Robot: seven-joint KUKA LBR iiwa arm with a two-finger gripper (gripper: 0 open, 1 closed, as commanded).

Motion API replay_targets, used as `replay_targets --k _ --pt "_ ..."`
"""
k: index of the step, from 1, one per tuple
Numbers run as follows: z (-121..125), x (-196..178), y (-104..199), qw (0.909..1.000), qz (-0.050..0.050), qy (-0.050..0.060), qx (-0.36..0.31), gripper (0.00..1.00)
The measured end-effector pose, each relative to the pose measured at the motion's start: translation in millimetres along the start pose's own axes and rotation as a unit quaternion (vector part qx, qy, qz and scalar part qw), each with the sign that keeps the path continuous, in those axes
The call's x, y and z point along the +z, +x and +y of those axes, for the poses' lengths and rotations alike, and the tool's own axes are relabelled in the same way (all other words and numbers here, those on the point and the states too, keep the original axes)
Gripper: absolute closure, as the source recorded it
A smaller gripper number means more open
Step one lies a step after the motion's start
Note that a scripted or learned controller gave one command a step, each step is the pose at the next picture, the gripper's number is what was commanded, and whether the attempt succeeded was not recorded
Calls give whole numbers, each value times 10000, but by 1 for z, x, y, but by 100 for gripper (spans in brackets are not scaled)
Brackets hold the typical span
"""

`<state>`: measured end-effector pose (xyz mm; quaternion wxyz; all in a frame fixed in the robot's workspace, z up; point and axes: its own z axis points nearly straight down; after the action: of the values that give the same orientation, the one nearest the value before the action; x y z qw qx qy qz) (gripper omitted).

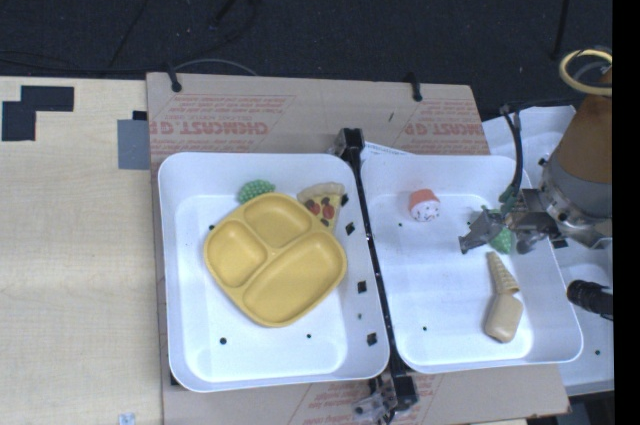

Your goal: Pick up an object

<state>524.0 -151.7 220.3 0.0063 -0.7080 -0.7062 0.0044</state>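
Bench top of pale wood at left, with dark rectangular marks near its far edge. Dark floor with loose cables ran behind. A brown cardboard sheet [300, 118] with reversed red print lay under two white bins.

Left bin [190, 333]: a yellow divided plate [275, 258] sat tilted across the middle. A green toy [256, 189] touched its far rim, and a pizza-slice toy [322, 201] lay just beside its far right corner.

Right bin [440, 333]: a small red-and-white toy [424, 205] rested near the far wall. A tan ice-cream-cone toy [502, 298] lay lengthwise toward the near right.

The arm [590, 148] entered from the right, wrist low over the right bin's far right side. The gripper [497, 235] pointed left, just above the cone's narrow end, something green showing at its tip. Whether the claw was apart or closed could not be told.
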Motion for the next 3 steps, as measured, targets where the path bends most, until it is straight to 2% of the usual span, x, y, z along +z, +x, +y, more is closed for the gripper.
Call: replay_targets --k 1,2,3 --pt "3 -7 0 10000 -14 -68 -14 0" --pt "-5 54 4 10000 2 -27 -12 0" --pt "3 114 2 10000 0 -32 -12 0"
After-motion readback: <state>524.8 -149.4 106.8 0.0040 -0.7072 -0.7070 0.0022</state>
